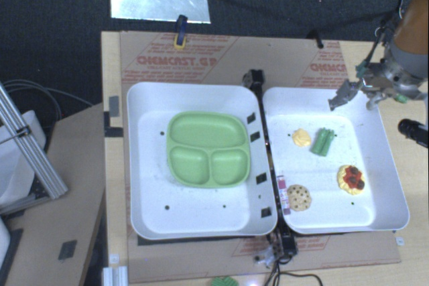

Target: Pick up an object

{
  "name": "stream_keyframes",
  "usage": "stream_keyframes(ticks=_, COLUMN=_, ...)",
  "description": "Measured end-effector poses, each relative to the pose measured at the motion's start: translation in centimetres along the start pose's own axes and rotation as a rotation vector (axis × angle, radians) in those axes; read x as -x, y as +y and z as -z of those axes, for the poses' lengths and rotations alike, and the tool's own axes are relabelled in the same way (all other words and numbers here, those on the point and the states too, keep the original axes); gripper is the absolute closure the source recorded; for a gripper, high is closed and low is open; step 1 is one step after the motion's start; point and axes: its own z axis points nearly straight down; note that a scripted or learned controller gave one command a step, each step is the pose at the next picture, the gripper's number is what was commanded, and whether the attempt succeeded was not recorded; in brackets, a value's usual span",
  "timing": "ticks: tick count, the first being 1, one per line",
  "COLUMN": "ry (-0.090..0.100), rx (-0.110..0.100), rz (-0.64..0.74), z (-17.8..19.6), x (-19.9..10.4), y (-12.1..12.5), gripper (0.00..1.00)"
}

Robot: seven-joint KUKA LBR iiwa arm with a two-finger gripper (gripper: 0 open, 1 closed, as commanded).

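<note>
Well, the gripper (357,92) hangs open over the right bin (385,164) with nothing in it, above the green toy (323,142). It might slip, because the yellow toy (301,138) sits just beside

You're looking at a robotics lab: two shallow white plastic bins (194,224) clamped on a cardboard-covered bench (221,53), aluminium framing (27,144) at nine o'clock.

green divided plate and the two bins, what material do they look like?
Green divided plate: likely moulded plastic, matte to satin; even colour, soft rounded compartment ridges, faint sheen. Left bin and right bin: probably thin formed white plastic, smooth and slightly glossy; rounded corners, thin raised rims. Could be coated metal; the look leaves it open.
</note>
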Motion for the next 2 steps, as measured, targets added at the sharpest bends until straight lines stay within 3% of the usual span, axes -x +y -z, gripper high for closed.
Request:
stream_keyframes(ticks=1, ry=0.002, rx=-0.009, rz=-0.003, z=-9.8, x=1.2, y=-1.0, gripper=0.00)
stream_keyframes(ticks=2, ry=0.001, rx=-0.003, rz=-0.002, z=-16.2, x=1.8, y=-0.6, gripper=0.00)
